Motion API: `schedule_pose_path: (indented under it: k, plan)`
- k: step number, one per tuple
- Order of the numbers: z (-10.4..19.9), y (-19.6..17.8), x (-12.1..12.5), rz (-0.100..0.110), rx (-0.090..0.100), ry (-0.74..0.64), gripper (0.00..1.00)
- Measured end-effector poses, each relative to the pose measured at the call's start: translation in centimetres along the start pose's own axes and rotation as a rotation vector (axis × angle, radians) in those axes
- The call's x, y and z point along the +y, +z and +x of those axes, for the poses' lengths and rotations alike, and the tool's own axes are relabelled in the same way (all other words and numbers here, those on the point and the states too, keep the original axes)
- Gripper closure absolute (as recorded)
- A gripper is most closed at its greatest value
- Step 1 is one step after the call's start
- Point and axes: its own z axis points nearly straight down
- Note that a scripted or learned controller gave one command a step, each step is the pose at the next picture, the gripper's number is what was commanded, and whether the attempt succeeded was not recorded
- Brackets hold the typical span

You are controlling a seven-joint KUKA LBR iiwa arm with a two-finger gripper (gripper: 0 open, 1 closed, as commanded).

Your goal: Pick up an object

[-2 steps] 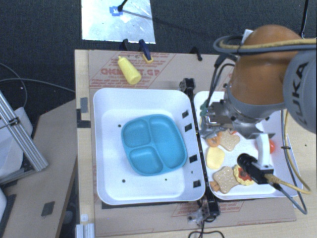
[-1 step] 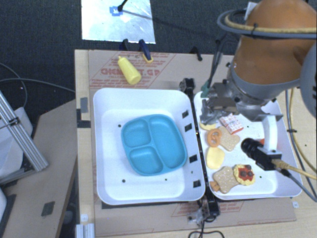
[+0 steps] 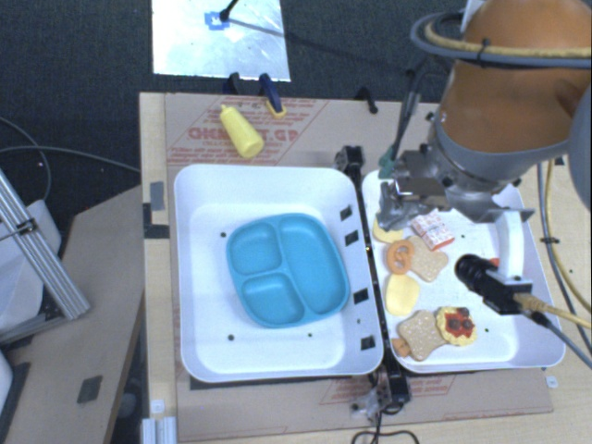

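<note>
My gripper [image 3: 396, 207] hangs low over the back left part of the right bin [image 3: 536, 345], its metal fingers just above the toy food. Under and beside it lie a red-and-white packet [image 3: 432, 229], an orange pretzel [image 3: 400, 256], a slice of toast [image 3: 428, 263] and a pale yellow piece [image 3: 384, 236] at the bin's left wall. Further forward sit a yellow round slice [image 3: 402, 294], another toast [image 3: 420, 334] and a small pizza piece [image 3: 456, 325]. Nothing shows between the fingers.
The left bin [image 3: 199, 239] holds a blue divided plate [image 3: 286, 268]. A yellow bottle [image 3: 240, 130] lies on the cardboard behind the bins, beside a blue clamp [image 3: 271, 93]. A metal sheet [image 3: 220, 24] lies further back. The arm's orange band [image 3: 513, 63] looms over the right bin.
</note>
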Motion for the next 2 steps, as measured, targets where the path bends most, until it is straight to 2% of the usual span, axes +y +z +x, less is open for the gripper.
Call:
schedule_pose_path:
  k: [1, 2]
  plan:
    - [-2.8, 5.7, -0.2, 0.008, -0.002, 0.013, 1.0]
    - [-0.3, 2.2, -0.1, 0.0, 0.001, 0.005, 1.0]
